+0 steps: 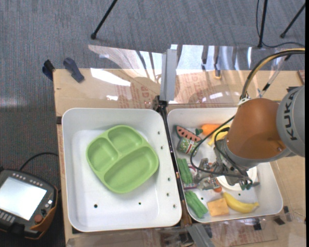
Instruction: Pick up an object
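Observation:
The right bin [274, 188] holds several toy foods: a watermelon slice [188, 134], a carrot [210, 129], a small can [187, 146], two green pods [184, 170] [196, 204], a cheese wedge [218, 207] and a banana [240, 203]. My gripper [210, 176] hangs low over the middle of this bin, just right of the upper pod and above the cheese. The arm's orange band [252, 130] covers much of the bin's right half. A small red piece [217, 189] shows just below the gripper. Nothing shows as held.
The left bin [72, 138] carries a green divided plate [122, 158]. A white dish [253, 175] peeks out under the arm. A clear panel [195, 78] stands behind the bins. A control pendant [18, 202] lies on the floor at left.

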`<state>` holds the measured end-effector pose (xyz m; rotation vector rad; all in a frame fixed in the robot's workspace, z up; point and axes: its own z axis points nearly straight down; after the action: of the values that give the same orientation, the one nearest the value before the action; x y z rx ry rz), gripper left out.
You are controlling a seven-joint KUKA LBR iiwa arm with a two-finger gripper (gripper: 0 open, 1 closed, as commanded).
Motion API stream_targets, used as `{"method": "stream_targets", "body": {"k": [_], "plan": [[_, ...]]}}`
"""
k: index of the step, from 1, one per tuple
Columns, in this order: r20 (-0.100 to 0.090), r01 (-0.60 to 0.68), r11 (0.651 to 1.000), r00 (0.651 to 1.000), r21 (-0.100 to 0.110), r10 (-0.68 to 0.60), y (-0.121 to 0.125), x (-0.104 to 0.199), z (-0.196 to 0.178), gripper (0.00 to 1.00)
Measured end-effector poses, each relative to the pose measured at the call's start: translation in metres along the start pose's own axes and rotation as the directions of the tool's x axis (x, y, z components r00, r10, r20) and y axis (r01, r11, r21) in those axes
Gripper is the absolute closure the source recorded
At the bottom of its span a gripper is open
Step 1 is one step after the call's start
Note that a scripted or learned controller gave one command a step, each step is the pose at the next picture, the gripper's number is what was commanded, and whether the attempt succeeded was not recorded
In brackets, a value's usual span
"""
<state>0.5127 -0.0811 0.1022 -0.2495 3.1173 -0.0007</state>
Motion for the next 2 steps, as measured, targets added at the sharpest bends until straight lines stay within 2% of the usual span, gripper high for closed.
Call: {"method": "stream_targets", "body": {"k": [1, 2], "plan": [[-0.002, -0.178, 0.984, 0.984, 0.001, 0.178, -0.0108, -0.053, 0.0066, 1.0], [-0.001, -0.178, 0.984, 0.984, 0.001, 0.178, -0.0105, -0.0526, 0.0096, 0.0]]}}
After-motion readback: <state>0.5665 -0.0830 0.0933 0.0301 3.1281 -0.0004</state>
